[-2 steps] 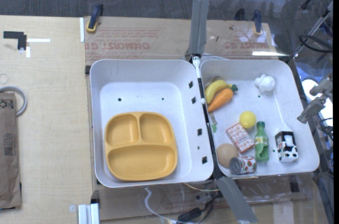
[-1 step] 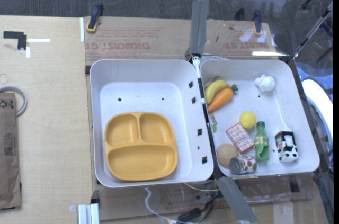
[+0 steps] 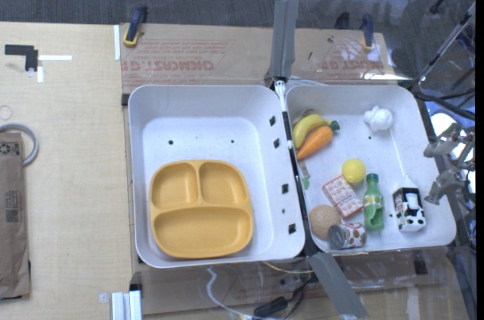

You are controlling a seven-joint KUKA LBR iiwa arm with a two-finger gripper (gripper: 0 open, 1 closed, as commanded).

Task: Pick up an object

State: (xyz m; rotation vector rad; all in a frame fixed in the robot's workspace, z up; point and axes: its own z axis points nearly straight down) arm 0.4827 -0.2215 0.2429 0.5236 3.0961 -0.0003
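Note:
The right bin [image 3: 401,95] holds several small items: a banana [image 3: 305,126], a carrot [image 3: 315,142], a white crumpled item [image 3: 378,118], a lemon [image 3: 353,171], a green bottle [image 3: 373,202], a cow-patterned carton [image 3: 409,209], a red-and-white box [image 3: 342,196], a brown ball [image 3: 324,220] and a can [image 3: 348,236]. My gripper [image 3: 439,171] hangs over the right rim of that bin, just right of the carton. Its fingers [image 3: 437,148] are open with nothing between them.
The left bin [image 3: 197,107] holds a yellow divided plate [image 3: 200,206]. Cardboard [image 3: 197,54] lies behind both bins, held by clamps. A brown paper bag [image 3: 11,212] lies at the far left of the bench.

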